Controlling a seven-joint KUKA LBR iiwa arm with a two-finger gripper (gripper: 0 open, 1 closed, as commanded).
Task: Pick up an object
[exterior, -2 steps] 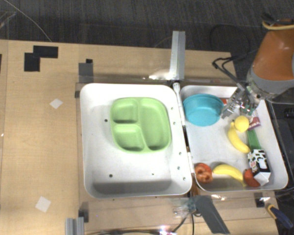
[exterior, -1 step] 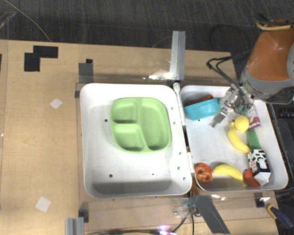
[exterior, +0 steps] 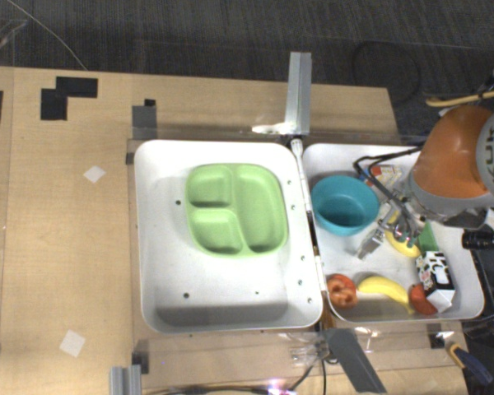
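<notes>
The right bin (exterior: 339, 161) holds a blue cup (exterior: 343, 204), a banana (exterior: 382, 289), a red apple (exterior: 341, 290), a black-and-white carton (exterior: 435, 271), a small red item (exterior: 422, 301) and a green object (exterior: 429, 236). My gripper (exterior: 384, 235) hangs low over the middle of this bin, just right of the blue cup. It is directly beside a small yellow object (exterior: 406, 248), which it partly covers. I see nothing clearly held. The orange-banded wrist (exterior: 449, 164) hides the bin's far right corner.
A green divided plate (exterior: 234, 207) lies in the left bin (exterior: 160, 220). A metal post (exterior: 298, 93) stands behind the wall between the bins. Cables (exterior: 379, 171) run along the arm over the right bin's back edge.
</notes>
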